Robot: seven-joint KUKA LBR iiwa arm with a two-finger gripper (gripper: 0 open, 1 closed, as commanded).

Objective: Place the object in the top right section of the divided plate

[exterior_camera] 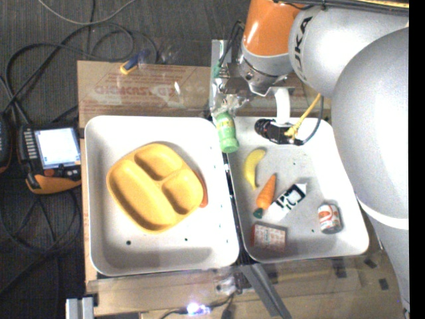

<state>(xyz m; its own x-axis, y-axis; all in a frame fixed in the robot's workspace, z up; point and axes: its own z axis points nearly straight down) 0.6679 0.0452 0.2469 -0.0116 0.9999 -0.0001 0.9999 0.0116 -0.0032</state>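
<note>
Fingers [229,106] around green bottle [227,133]

The gripper [229,105] hangs over the rim between the two white bins, a green bottle [227,133] directly beneath it. The yellow divided plate [157,186] sits in the left bin [99,244]. The right bin [348,234] holds a banana [252,166], carrot [265,193], can [329,218] and small red packet [268,235].
</note>
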